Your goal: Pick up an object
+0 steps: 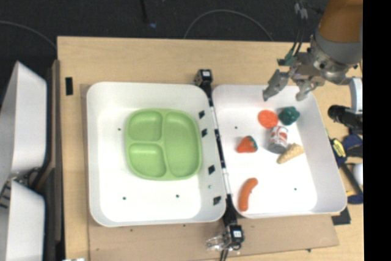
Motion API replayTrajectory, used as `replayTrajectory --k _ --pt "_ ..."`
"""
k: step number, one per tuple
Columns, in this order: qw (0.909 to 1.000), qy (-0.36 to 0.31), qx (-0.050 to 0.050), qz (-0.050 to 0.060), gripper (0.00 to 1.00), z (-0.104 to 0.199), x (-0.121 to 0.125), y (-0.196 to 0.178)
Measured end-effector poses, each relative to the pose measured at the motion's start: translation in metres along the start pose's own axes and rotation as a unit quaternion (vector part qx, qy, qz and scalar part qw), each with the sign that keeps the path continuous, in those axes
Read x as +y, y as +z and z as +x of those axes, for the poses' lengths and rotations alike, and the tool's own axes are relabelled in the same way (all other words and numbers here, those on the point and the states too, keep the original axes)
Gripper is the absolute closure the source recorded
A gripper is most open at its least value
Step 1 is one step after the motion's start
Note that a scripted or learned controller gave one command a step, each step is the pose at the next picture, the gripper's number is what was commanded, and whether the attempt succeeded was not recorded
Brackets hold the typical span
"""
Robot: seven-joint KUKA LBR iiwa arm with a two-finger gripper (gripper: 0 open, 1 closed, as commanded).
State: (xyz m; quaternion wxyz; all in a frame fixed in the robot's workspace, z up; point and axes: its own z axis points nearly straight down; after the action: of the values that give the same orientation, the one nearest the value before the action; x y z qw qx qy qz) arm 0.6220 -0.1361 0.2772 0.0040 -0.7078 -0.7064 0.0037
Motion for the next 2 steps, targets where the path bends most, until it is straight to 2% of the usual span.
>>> replayTrajectory --k 1,2 --pt "1.0000 -0.001 0.000 -0.006 0.00 0.000 0.002 -0.008" --pt "1.0000 0.000 -0.001 -0.004 0.00 0.002 0.001 0.055"
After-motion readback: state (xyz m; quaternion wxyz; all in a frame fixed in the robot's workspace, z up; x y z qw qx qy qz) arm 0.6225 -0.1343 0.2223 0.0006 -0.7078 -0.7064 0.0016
